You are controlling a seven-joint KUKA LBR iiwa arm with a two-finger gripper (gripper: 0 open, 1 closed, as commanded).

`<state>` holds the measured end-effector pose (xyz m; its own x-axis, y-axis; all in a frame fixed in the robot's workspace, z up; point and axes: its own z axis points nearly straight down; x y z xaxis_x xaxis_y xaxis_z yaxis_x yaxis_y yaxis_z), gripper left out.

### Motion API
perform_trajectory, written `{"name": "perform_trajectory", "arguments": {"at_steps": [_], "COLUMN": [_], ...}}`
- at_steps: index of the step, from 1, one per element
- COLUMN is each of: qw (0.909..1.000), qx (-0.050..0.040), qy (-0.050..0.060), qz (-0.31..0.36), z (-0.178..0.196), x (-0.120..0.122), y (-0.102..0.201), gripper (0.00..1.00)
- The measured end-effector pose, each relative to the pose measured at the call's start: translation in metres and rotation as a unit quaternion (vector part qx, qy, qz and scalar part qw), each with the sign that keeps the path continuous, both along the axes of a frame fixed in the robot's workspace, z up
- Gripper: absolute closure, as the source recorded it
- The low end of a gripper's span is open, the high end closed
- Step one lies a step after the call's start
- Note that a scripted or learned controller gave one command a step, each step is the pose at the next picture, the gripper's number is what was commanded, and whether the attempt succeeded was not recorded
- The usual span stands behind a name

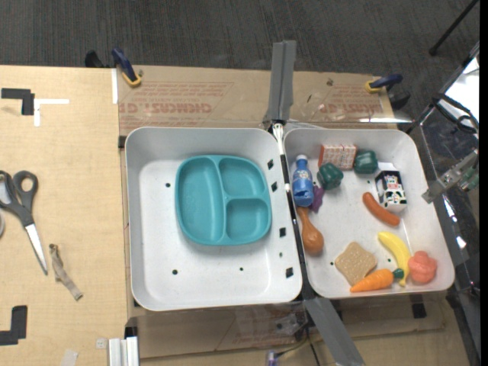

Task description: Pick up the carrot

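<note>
Tool (pixel 451 180) beside right bin (pixel 345 221), apart from carrot (pixel 372 281)

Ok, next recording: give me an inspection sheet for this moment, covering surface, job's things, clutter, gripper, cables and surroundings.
Surface: bench bearing two white bins, the left bin and the right bin, side by side.
Job's things: carrot lying near the front edge of the right bin, beside the bread slice and banana.
Clutter: right bin also holds a bottle, sausage, chicken leg, peach, milk carton and green pieces. Left bin holds a teal divided plate.
Gripper: nothing seen.
Cables: nothing seen clearly.
Surroundings: scissors on the bench at left; clamps at the back edge; dark floor behind.
</note>
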<state>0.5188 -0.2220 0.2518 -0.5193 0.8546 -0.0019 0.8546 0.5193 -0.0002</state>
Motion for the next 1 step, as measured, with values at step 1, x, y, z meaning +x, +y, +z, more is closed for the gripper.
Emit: {"name": "perform_trajectory", "arguments": {"at_steps": [1], "qw": [1.0000], "qx": [0.0000], "qy": [0.000], "qz": [-0.002], "z": [0.0102], "x": [0.0001], "y": [0.0000], "gripper": [1.00]}}
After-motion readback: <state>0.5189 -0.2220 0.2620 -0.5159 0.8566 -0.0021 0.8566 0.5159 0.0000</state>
